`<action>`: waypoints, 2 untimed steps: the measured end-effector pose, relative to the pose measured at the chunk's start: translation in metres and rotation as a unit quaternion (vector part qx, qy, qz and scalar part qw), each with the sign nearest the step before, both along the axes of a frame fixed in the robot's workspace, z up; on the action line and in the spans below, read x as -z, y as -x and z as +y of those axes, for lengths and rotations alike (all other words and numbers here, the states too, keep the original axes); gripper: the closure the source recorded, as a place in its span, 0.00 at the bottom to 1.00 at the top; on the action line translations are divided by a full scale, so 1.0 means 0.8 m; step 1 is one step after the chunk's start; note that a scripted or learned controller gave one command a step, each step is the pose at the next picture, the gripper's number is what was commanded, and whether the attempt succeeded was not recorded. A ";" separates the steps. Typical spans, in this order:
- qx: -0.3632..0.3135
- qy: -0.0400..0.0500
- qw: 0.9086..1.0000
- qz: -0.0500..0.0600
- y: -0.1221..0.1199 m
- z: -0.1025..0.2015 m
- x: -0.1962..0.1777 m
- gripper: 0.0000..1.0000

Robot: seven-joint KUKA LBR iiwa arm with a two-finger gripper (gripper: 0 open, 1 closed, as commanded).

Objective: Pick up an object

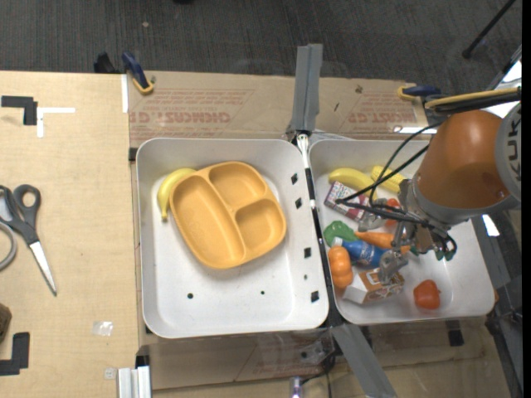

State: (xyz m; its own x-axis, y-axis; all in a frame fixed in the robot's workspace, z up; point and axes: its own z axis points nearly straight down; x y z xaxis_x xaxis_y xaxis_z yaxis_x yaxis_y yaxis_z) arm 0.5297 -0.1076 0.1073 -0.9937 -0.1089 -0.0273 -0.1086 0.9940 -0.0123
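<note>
The gripper hung low in the right bin over the crowded toys, its finger state impossible to tell (cables blocked it), so it risked nudging the small carton aside.

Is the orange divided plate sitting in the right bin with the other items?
No, the orange divided plate lies in the left bin, beside a banana.

Two bins sit side by side on the bench. In the left bin a divided plate lies with a banana just beside its left edge. The right bin holds a crowded pile of toy food. Scissors lie well left of both bins.
</note>
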 end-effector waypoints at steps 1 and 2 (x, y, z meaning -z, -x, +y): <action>0.033 -0.004 0.999 -0.001 -0.011 -0.005 0.000 0.00; 0.037 -0.002 0.999 -0.002 -0.011 -0.003 0.000 0.00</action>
State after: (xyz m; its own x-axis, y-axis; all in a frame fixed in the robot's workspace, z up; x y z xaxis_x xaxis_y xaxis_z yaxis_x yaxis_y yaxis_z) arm 0.5384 -0.1101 0.1069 -0.9989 -0.0356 -0.0313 -0.0353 0.9993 -0.0083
